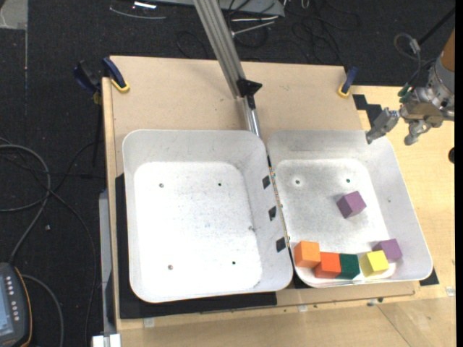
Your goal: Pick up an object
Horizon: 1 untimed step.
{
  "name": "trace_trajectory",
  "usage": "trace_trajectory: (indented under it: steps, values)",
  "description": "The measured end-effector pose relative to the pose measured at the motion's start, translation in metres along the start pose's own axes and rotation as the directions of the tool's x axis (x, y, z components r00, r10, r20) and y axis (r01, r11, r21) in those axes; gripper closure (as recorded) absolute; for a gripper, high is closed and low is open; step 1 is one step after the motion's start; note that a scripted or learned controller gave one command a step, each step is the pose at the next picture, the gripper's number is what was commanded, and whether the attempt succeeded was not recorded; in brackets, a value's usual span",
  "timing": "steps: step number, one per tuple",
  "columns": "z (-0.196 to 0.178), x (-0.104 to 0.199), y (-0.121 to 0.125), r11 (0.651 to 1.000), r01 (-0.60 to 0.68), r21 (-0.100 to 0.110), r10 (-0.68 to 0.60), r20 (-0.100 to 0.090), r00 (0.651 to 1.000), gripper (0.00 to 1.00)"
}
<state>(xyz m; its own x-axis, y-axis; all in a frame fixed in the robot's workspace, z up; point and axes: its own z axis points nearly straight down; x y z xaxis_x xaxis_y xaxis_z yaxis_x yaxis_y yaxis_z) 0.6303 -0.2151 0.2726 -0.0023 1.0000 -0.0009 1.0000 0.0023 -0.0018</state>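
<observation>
The metal two-finger pincer (396, 129) hangs at the right edge of the camera view, above the upper right corner of the right-hand shallow white plastic bin (401, 194), its two fingers spread apart with nothing between them; one dark fingertip sits over the bin's top rim, the other just off it over the tan wooden bench (289, 85). Above the pincer, the arm's grey wrist runs out of the frame to the right. Inside the right bin, a lone purple cube (351, 204) rests on the speckled floor, a little right of centre and well apart from the pincer. Along the bin's near rim a row of small blocks lies close together: an orange cube (307, 253) at the left, a red-orange cube (330, 264) touching it, a dark green cube (349, 266) next, a yellow cube (374, 262) after that, and a second purple cube (391, 249) at the right end, just behind the yellow one. The left-hand shallow white plastic bin (137, 194) sits beside the right bin, their inner rims touching along a seam marked with small black tabs. A slanted grey metal pole (221, 38) crosses the bench from the top of the view down to the seam between the bins. Yellow-tipped clamps (116, 78) grip the bench's far corners.
</observation>
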Motion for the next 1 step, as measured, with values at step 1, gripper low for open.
trace_trajectory:
  steps: [1]
  values:
    - [0.0899,-0.0049,-0.0966,1.000,-0.007,0.009,0.007,-0.004,1.000,0.00]
